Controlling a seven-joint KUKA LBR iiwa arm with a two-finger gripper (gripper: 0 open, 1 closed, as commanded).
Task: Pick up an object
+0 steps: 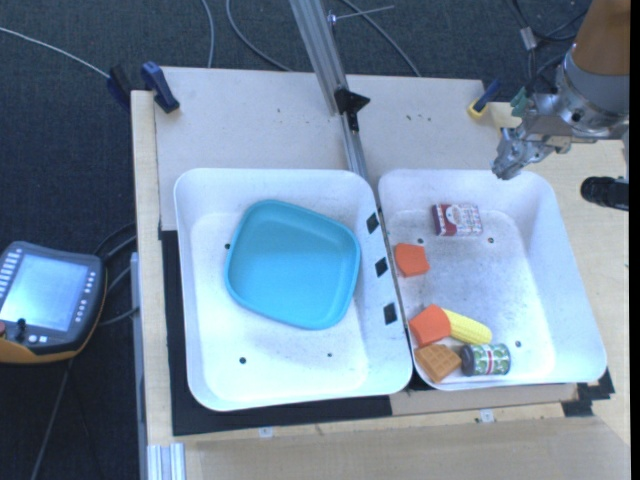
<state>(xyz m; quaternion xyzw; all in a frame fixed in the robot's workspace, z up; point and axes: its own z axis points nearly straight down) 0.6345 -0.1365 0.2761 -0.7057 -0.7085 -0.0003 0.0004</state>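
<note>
My gripper [508,164] hangs over the far rim of the right bin [560,238], above and to the right of a red-and-white carton [456,219]. Nothing shows between its fingers. An orange block [411,259] lies near the bin's left wall. At the near end sit a red-orange block [430,324], a yellow corn cob [467,326], a tan waffle piece [437,361] and a small green-labelled can [486,359], packed close together.
The left bin [200,268] holds a tilted blue square plate [293,263]. A metal post [318,38] rises between the bins at the back. A teach pendant [45,298] lies off the bench at left; cables run across the floor behind.
</note>
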